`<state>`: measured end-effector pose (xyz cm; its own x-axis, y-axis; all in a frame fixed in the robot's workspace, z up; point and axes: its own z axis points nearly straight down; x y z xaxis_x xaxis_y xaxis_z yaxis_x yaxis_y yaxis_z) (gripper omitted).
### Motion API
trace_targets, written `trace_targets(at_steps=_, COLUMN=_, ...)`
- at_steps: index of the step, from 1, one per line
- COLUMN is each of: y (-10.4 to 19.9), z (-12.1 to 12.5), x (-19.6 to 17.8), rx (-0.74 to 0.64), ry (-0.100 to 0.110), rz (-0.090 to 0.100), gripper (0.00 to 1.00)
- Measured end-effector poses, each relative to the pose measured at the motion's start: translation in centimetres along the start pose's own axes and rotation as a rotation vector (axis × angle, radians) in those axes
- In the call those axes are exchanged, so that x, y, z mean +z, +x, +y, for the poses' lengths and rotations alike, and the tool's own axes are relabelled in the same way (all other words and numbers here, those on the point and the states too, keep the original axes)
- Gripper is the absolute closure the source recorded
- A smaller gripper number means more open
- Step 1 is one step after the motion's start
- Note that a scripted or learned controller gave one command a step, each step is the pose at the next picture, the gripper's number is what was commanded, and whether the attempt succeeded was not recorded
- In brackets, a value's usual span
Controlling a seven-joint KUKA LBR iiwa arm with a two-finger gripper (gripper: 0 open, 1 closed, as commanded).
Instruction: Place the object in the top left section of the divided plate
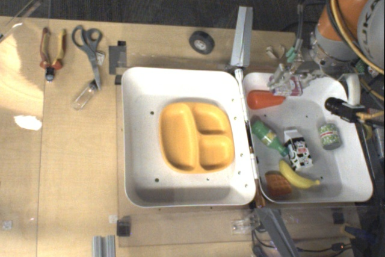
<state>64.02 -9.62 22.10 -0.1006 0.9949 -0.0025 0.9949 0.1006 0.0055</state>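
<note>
Lying nearest the camera in the right bin [340, 174], a banana [298, 176] and a brown lump [278, 185] sit touching by the front wall, with a small black-and-white box [298, 152] just behind them, a green can [329, 135] off to the right and a green bottle [267, 135] slanted along the wall shared with the left bin [138, 84]; the loose scatter suggests a pool of things waiting to be picked. The yellow divided plate [195, 135] lies flat in the middle of the left bin with nothing in it, one long section on its left and two smaller ones on its right, so none of its sections has yet received anything. Farther back in the right bin, an orange-red piece [263, 99] rests against the shared wall, and the jaws hang just beside it at the bin's far rim, below the grey-and-orange arm [355, 9]; being closest to them, this piece is probably the object meant for the plate. Clear parts and something pinkish blur together there, so whether the jaws are open, closed or holding anything cannot be told. Beyond the bins, scissors [90, 48], pliers [51, 51] and a roll of tape [201, 42] lie on the desk [60, 159], out of the working area
</note>
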Motion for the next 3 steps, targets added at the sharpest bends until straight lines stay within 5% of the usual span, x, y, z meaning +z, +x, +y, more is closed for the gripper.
trace_targets(at_steps=1, y=6.4, z=0.4, x=2.1, rx=-0.015, ry=0.001, rz=0.003, gripper=1.00)
trace_targets(at_steps=2, y=14.4, z=-3.0, x=3.6, rx=-0.125, ry=0.001, rz=0.003, gripper=1.00)
trace_targets(at_steps=3, y=14.3, z=-2.9, x=3.5, rx=-0.124, ry=0.001, rz=0.003, gripper=0.00)
